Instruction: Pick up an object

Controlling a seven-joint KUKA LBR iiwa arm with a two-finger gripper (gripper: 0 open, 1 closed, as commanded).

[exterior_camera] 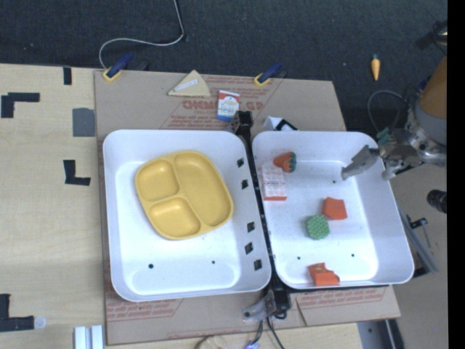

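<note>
Camera view, looking down at a slant: two white bins side by side on a cardboard sheet [312, 97] over a wooden bench [43, 217]. Left bin [120, 267] holds a yellow divided plate [183, 193] with three compartments, lying flat near the middle. Right bin [378, 260] holds the small items: a red strawberry-like toy [285, 161] with a green top near the far left corner, a white and red card [273, 182] just beside it along the left wall, an orange block [334, 209] about mid-bin, a green knobbly ball [317, 227] just beside and in front of that block, and an orange-red piece [322, 275] at the near wall. All five lie apart from the gripper.

Gripper [372, 161] sits over the right bin's far right rim, at the end of the grey arm coming in from the right. One grey finger [357, 164] slants down toward the bin floor; nothing is seen between the fingers, and whether the jaws are apart or together cannot be told here.

Beyond the bins on the cardboard: a small red and white carton [228, 106], a tan triangular wedge [190, 85], and two blue and yellow clamps [116, 67] at the sheet's far edge. White cable [163, 42] loops over the dark floor behind.
</note>
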